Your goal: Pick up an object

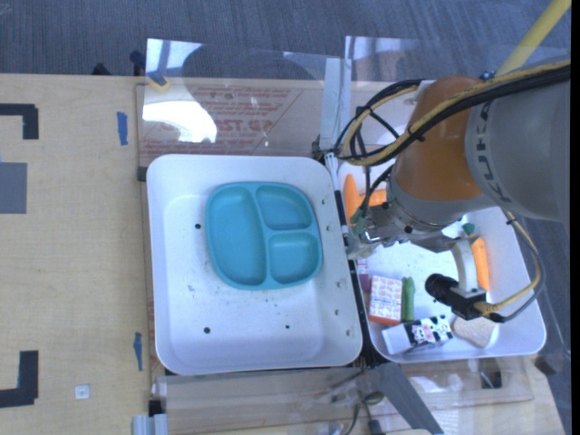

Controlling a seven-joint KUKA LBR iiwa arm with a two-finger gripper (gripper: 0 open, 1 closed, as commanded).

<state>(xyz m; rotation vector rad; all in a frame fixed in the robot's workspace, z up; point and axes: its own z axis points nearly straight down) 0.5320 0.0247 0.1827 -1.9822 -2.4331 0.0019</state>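
My gripper (374, 232) hangs over the left part of the right bin (530, 324), under the grey and orange arm, which hides most of it. Close to its left lies an orange carrot (350, 194) against the bin's left wall. Below the gripper lie a pink and red packet (385, 297) and a slim green piece (409, 297). A second carrot (481, 263) lies toward the right wall. Near the front edge sit a small black-and-white object (428, 332), a beige wedge (474, 333) and a white card (397, 339).
The left bin (181, 324) holds a blue divided plate (265, 234) in its middle. A clear sheet (236, 107) stands behind the bins. The arm covers the back half of the right bin.
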